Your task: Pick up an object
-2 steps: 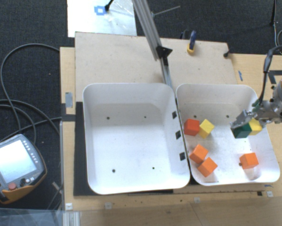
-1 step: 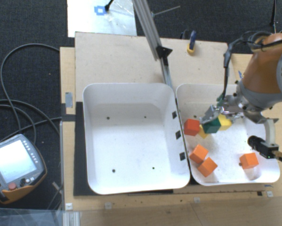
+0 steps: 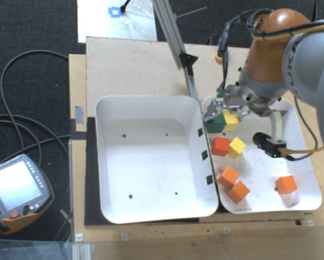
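Note:
My gripper (image 3: 222,108) hangs low over the far left corner of the right bin (image 3: 305,161), under the grey arm and its orange band. Right beneath it lie a green block (image 3: 215,124) and a yellow block (image 3: 232,122), side by side and partly covered by the gripper. Whether either block is held is hidden from this angle. Further forward in the same bin lie a red-orange cube (image 3: 220,145) and a yellow cube (image 3: 237,148). Two orange cubes (image 3: 229,176) (image 3: 239,191) sit near the front left, and another orange cube (image 3: 286,184) at the front right.
The left bin (image 3: 105,145) stands beside the right one, their walls touching at the middle. A black module with a cable (image 3: 268,143) hangs from the arm over the right bin. A slanted metal pole (image 3: 172,31) crosses the back. A teach pendant (image 3: 15,191) lies at the far left.

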`<state>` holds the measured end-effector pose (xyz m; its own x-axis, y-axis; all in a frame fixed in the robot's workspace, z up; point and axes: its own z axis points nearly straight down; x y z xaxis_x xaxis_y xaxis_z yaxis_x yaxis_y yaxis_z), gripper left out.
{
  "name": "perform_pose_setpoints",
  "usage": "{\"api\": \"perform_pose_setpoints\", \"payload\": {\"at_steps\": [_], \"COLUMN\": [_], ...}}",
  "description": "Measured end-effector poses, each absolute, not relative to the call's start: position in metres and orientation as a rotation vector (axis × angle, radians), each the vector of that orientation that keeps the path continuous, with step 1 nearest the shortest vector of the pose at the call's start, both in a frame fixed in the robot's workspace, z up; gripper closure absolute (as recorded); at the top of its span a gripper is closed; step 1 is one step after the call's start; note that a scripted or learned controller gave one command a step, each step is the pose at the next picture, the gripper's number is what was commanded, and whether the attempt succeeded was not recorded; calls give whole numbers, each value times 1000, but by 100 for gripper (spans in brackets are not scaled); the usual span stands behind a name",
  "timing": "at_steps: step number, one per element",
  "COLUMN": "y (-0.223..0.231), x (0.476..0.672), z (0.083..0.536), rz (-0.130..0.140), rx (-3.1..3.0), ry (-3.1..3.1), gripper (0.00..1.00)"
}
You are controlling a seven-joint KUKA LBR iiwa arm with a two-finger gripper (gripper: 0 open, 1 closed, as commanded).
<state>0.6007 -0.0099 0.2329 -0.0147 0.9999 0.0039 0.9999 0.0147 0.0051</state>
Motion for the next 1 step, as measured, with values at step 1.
{"api": "perform_pose_setpoints", "payload": {"at_steps": [1], "y": [71], "x": [549], "z": [187], "rz": [-5], "rx": [2213], "ry": [2242], "gripper": [100]}}
